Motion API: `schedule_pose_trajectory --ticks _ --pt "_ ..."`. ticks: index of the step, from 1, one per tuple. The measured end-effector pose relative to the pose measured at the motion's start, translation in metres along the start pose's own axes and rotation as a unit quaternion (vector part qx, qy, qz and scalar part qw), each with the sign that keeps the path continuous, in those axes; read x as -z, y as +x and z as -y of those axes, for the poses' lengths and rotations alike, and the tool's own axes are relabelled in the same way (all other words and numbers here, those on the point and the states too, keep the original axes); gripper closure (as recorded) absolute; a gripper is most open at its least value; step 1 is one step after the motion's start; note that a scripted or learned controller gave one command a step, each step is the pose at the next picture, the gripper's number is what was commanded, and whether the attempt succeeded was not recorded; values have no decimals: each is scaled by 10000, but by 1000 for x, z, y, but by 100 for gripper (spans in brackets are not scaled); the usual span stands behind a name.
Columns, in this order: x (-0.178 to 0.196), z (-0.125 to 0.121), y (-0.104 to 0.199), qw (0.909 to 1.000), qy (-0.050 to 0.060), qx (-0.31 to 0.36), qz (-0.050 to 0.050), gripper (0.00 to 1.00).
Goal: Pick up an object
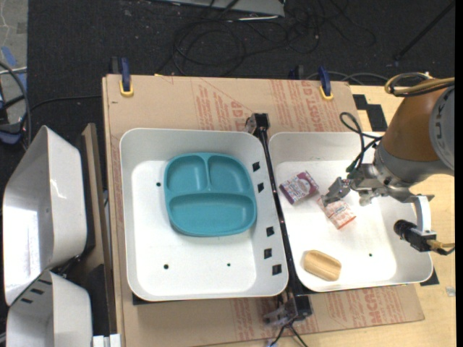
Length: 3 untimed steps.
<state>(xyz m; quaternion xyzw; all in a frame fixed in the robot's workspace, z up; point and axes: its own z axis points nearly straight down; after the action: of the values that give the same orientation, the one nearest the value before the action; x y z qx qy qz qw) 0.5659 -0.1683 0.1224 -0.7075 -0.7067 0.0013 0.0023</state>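
The right bin holds three things. A purple packet lies near its left wall. A small red and white packet lies in the middle. A tan oval block rests near the front. My gripper hangs low over the middle of this bin, right at the upper edge of the red and white packet and to the right of the purple one. Whether it touches the packet is not clear. The grey and orange arm reaches in from the right.
The left bin carries a teal divided plate. A black divider with clips runs between the bins. Both bins sit on a cardboard sheet. Grey tubs stand at the far left.
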Motion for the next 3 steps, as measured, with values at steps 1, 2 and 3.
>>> schedule_pose_trajectory --ticks 1,2,3 --pt "13 -2 -1 10000 -31 -2 10 100" --pt "77 -5 -4 10000 -62 18 20 100" --pt "121 -7 -4 10000 -57 21 19 100"
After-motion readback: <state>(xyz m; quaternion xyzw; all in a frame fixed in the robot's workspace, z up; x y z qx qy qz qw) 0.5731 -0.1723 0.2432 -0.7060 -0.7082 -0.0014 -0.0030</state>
